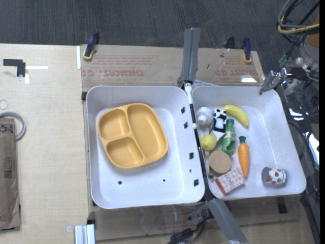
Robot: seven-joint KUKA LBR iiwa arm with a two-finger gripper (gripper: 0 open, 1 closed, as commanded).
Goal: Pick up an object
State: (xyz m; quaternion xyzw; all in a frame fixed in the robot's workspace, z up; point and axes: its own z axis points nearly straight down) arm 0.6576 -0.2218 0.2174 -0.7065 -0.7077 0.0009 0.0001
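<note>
The snack packet [230, 181] lies at the right bin's [284, 111] front edge, beside the brown disc [220, 162], carrot [244, 158] and banana [237, 114]. A yellow plate [132, 134] fills the left bin [96, 187]. The hand [271, 80] hovers at the right bin's far corner; its state I cannot tell.

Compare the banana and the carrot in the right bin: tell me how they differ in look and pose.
The banana is yellow and curved; the carrot is orange, straight and tapered, with a green top. The banana lies slantwise near the bin's far side, next to the black-and-white toy; the carrot lies lengthwise nearer the middle, beside the green bottle. Both are long toy foods lying flat in the right bin.
</note>
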